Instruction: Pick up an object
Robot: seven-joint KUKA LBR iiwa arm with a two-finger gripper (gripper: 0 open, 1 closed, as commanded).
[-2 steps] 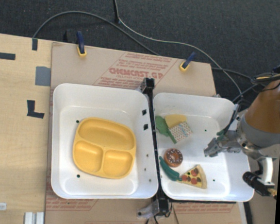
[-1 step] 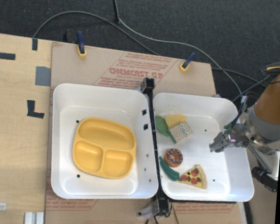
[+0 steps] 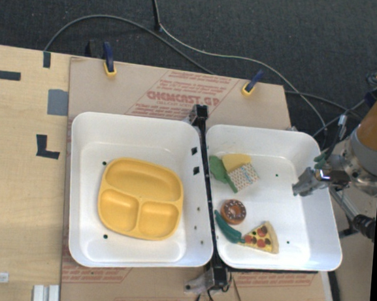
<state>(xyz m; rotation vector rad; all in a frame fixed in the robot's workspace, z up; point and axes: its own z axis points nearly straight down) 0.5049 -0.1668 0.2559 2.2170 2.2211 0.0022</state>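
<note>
The gripper [image 3: 305, 184] hangs right of the donut [image 3: 233, 211], fingers hard to tell, and must reach over

Wooden bench [image 3: 15, 184] with cardboard sheet [image 3: 180, 93] under two white bins [image 3: 80, 189], side by side.

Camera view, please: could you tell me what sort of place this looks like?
Probably a robotics lab bench for grasping trials: two white bins clamped on printed cardboard, toy food such as a pizza slice and donut, and the arm's pincer at the right bin's edge.
</note>
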